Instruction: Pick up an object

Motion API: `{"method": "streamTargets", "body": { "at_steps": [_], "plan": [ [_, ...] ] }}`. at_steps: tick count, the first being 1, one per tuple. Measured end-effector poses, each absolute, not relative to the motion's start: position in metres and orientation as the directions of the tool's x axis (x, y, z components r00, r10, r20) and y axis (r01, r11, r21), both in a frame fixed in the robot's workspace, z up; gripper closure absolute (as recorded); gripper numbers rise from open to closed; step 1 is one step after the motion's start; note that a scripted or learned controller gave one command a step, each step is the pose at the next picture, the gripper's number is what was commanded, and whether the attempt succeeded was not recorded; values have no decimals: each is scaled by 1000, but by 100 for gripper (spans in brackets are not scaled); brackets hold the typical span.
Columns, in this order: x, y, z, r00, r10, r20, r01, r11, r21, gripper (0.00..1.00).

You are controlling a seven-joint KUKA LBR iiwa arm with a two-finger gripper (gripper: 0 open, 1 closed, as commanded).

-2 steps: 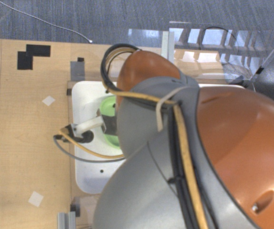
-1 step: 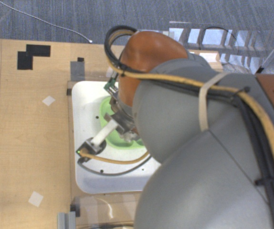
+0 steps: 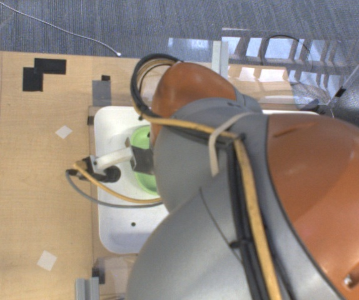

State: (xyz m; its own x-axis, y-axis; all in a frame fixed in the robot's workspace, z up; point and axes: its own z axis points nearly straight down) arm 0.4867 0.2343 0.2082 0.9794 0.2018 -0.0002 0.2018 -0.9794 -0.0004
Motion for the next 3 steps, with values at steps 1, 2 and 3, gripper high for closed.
{"method": "streamTargets", "body": {
  "at_steps": [1, 2, 3],
  "plan": [
    [487, 235, 249, 835, 550, 2, 550, -835, 0, 100],
    [487, 235, 221, 979, 202, 0, 202, -979, -1, 100],
    [487, 175, 185, 958, 288, -2, 288, -958, 0, 100]
  ]
}}
